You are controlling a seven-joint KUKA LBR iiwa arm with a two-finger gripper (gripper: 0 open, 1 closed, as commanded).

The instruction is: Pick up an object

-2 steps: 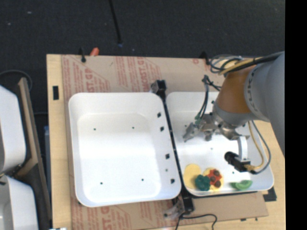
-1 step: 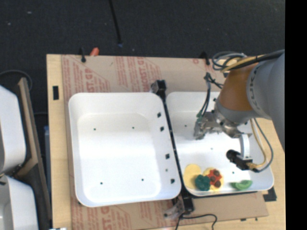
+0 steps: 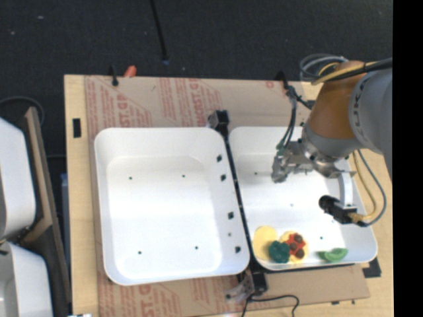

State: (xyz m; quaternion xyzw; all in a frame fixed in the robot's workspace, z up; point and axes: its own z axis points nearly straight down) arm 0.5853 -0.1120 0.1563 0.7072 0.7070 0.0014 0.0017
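Above the upper half of the right bin (image 3: 264, 140) hangs the tool (image 3: 283, 169), under the grey arm (image 3: 344, 111) with its orange band; whether it is open or closed I cannot tell from this view, and nothing can be seen held in it.

All the objects lie together at the lower edge of this same bin, well apart from the tool. From the tool they lie toward the bottom of the picture, and a little to the right. Nearest to the left is a pale yellow object (image 3: 264, 234), round and flat in look. Just beside it is a dark green object (image 3: 279, 251), touching or almost touching a small object with red and dark spots (image 3: 297, 243). A bright green piece (image 3: 332, 254) lies apart from them to the right, and its long axis runs nearly along the bin's lower wall.

I judge that the coming move must carry the tool down the bin toward this group. The objects sit close to the lower wall, so the wall may hinder the grasp. A black part (image 3: 336, 209) on a cable stands between the arm and the bright green piece. The left bin (image 3: 119, 150) on the table (image 3: 165, 101) is farther away.
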